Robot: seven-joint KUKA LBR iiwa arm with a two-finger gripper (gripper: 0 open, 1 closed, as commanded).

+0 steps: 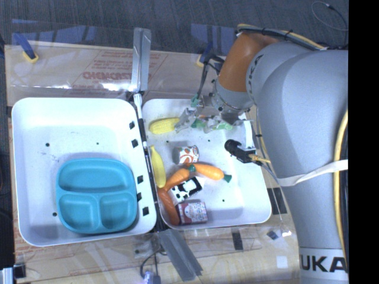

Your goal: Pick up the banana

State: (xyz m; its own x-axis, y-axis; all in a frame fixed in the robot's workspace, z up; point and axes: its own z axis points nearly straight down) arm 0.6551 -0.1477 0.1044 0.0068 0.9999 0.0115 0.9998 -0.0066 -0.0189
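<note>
the banana [158, 166] lay along the right bin's [254, 209] left wall, its long axis running near to far. the gripper [204, 118] hung at the bin's far end, so the banana was nearer the camera and leftward. i cannot tell its grip state.

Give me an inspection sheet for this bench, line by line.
Surface: two white bins; left bin holds a blue tray, right bin holds the items.
Job's things: banana lies along the right bin's left wall, free.
Clutter: corn, two carrots, can, sausage, jar, black-and-white block.
Hand: hand over the right bin's far end, near the corn; finger state unclear.
Cables: cable on the floor, top right.
Surroundings: dark floor.
</note>
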